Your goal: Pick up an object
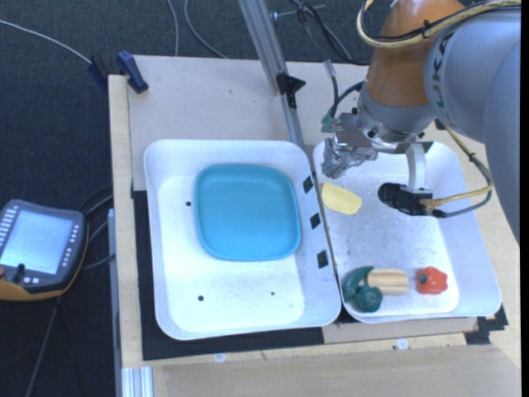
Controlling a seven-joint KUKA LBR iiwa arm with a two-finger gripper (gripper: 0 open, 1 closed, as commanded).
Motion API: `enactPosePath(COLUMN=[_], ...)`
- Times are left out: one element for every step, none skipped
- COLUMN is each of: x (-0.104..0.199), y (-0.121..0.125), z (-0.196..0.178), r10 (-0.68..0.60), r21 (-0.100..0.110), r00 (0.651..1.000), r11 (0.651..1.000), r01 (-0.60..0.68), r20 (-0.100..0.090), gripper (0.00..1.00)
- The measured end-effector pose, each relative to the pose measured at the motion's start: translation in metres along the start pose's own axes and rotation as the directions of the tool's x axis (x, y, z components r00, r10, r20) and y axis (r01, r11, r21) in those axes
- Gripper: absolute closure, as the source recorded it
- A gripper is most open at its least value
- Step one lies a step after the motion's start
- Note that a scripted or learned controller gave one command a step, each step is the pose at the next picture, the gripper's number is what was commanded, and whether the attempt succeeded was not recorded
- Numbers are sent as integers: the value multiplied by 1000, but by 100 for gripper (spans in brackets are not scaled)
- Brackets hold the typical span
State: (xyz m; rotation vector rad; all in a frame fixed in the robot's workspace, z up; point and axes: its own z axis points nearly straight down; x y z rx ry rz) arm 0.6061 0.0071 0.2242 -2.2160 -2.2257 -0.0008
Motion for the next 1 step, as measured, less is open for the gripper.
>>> enactPosePath(x=[56], y=[-1], z=[-8], r10=[0], r21=[-1], r00=[1000], r11=[1000], r01=[0], r20=[0], gripper=[100])
